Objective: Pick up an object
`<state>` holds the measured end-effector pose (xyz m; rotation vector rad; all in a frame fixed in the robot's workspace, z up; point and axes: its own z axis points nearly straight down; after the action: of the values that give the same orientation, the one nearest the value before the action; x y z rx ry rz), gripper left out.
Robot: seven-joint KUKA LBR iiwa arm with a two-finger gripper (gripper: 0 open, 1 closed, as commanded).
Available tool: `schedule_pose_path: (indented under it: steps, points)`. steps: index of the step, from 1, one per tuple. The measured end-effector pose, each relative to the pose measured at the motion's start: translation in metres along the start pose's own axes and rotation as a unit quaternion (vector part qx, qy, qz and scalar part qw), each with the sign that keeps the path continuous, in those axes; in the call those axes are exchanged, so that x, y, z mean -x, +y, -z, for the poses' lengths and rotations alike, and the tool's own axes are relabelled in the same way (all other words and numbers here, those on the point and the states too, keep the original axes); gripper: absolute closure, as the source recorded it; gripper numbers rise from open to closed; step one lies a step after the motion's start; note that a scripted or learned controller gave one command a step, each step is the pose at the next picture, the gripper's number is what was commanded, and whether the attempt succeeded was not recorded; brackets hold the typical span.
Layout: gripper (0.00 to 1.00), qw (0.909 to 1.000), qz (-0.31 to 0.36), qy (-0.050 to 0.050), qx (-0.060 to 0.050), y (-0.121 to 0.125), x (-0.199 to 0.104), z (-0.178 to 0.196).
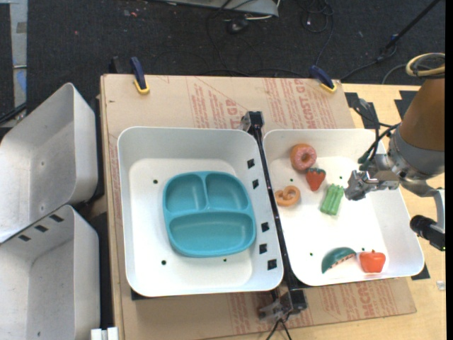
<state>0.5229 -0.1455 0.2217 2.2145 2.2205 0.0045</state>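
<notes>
Toys lie scattered in the right bin: a pink donut near the back, a strawberry just in front of it, an orange ring to the left by the dividing wall, a green block near the middle, and at the front a green-and-red wedge beside a tomato. Red print runs across the cardboard under the bins; it is reversed and faint, and I cannot read it with confidence. No label shows on any toy.

The gripper hangs over the right bin's middle, reaching in from the right, with the green block just to its left, close to the fingertips but not between them. Whether the jaws stand apart or together cannot be told; they are small and dark against the bin. Nothing is seen held.

The left bin holds a teal divided plate, lying flat at its centre.
</notes>
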Motion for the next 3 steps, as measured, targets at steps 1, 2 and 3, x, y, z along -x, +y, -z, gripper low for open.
schedule_pose_path:
  steps: [1, 2, 3]
  points:
    - [1.00, 1.0000, 0.002, 0.002, -0.002, -0.008, -0.050, 0.011]
    - [1.00, 1.0000, 0.002, 0.002, -0.004, -0.022, -0.106, 0.011]
    - [1.00, 1.0000, 0.003, 0.002, -0.003, -0.015, -0.161, 0.014]
